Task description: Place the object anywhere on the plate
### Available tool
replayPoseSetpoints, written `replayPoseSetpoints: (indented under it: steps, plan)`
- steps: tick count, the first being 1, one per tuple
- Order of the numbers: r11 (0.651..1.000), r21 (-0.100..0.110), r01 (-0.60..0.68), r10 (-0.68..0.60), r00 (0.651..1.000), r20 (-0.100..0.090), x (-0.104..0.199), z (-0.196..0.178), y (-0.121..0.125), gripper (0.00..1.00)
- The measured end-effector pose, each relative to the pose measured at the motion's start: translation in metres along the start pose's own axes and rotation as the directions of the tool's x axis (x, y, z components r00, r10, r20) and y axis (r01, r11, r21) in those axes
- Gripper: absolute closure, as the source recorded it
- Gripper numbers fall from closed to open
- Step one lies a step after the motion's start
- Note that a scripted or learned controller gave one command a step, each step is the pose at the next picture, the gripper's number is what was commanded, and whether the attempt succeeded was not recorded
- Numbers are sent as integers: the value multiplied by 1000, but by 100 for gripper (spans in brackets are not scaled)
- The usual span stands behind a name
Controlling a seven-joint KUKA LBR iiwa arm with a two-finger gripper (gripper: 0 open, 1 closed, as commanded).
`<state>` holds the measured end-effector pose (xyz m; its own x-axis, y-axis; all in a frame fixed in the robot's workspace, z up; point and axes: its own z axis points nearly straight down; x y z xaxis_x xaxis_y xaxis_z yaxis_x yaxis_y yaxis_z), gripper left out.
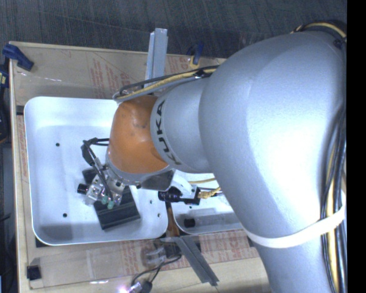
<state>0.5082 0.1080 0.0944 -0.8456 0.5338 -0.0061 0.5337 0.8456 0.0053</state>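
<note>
Dark carpet round wood bench [61, 72] w/ white bin [55, 163]; gripper [100, 191] state unclear.

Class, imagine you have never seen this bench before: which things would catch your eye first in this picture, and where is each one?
The huge grey arm fills the right half, and its orange band glows above the wrist near the middle. Below that, the gripper hangs low over the left white bin, next to a dark blocky object near the bin's lower edge.

A robotics lab: a grey industrial arm [256, 133] over white bins [49, 157] on a clamped plywood bench [79, 63].
</note>
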Motion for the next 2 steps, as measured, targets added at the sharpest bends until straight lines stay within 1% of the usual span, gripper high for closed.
replayPoseSetpoints:
  steps: [1,2]
  plan:
    - [986,-4,168,-167,986,3,22,0,-18,100]
    - [995,6,-100,100,995,-8,-15,2,6,100]
